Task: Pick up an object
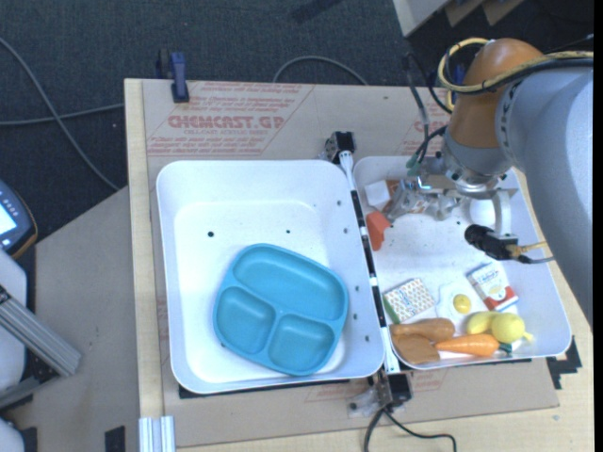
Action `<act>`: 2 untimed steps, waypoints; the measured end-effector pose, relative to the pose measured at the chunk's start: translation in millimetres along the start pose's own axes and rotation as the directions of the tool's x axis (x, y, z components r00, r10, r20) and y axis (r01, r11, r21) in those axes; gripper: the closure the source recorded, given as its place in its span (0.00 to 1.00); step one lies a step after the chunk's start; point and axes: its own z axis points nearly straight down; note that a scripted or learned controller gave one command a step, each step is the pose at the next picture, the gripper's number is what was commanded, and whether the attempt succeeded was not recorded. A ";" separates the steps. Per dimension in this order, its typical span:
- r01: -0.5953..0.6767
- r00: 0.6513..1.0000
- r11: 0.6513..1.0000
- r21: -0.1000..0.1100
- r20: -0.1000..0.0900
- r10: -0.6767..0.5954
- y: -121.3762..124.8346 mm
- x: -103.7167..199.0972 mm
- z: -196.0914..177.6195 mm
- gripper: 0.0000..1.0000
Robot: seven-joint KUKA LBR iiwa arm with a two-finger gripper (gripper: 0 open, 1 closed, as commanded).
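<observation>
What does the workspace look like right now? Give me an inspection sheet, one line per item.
Surface: cardboard-topped bench bearing a left bin and a right bin side by side.
Job's things: in the right bin, carrot, bread roll, lemon, patterned packet, small carton, orange piece by the left wall.
Clutter: blue divided plate in the left bin.
Gripper: gripper low over the right bin's far end; finger state not readable.
Cables: grey cable on the floor; black cable at the bench front.
Surroundings: dark carpet; blue clamp at the bench's far edge.
</observation>
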 end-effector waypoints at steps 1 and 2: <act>0.012 1.000 1.000 0.004 -0.029 -0.011 2.2 -13.0 3.1 0.00; 0.011 1.000 1.000 0.003 -0.018 -0.010 1.8 -9.9 2.8 0.00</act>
